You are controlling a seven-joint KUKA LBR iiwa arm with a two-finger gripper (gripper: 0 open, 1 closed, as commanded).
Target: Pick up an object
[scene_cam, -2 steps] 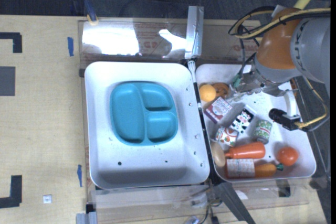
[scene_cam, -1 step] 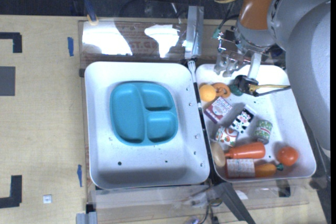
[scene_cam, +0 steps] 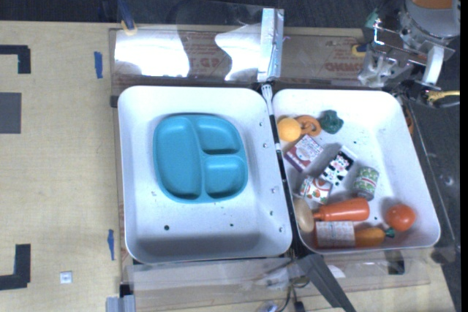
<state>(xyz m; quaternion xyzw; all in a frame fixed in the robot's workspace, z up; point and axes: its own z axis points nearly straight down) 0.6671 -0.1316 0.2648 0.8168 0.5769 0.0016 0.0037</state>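
Well, over at nine o'clock the left bin (scene_cam: 139, 230) holds a blue divided tray (scene_cam: 199, 156), lying flat near its middle with the two small compartments toward three o'clock. Behind that bin, at twelve o'clock, a sheet of clear plastic (scene_cam: 197, 47) stands up and glares white in the light.

Moving across, the right bin (scene_cam: 380, 109) has all its clutter crowded against its nine o'clock and six o'clock sides. At its eleven o'clock corner sits an orange fruit (scene_cam: 289, 129), touching an orange ring-shaped piece (scene_cam: 310, 125), and just beside that, toward three o'clock, a dark green toy (scene_cam: 331, 121). Below them lie small printed packets (scene_cam: 306, 153), a black-and-white patterned box (scene_cam: 338, 168) and a little green can (scene_cam: 365, 182) tilted on its side. Along the six o'clock wall lie an orange carrot-shaped toy (scene_cam: 342, 211), a labelled bottle (scene_cam: 344, 234) beneath it, and a red tomato (scene_cam: 400, 217) at the five o'clock corner.

The gripper (scene_cam: 387, 68) hangs past the right bin's one o'clock corner, above the rim and well apart from every object; I cannot tell how its jaws stand, and nothing shows between them
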